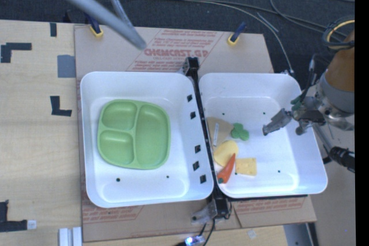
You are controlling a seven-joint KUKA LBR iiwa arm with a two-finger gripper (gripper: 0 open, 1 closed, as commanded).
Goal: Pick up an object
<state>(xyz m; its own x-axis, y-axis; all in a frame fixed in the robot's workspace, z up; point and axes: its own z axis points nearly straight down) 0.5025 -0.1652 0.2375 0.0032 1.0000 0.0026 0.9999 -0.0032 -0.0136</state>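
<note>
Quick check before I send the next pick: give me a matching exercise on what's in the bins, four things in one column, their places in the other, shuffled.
Things:
1. green divided plate
2. green broccoli piece
3. orange carrot
4. hand

Places:
A. lowest of the food cluster, near the divider between the bins
B. over the right bin's right side, above bare floor
C. alone in the left bin
D. at the top of the food cluster in the right bin, above a yellow piece

Pairs: 1-C, 2-D, 3-A, 4-B
</note>
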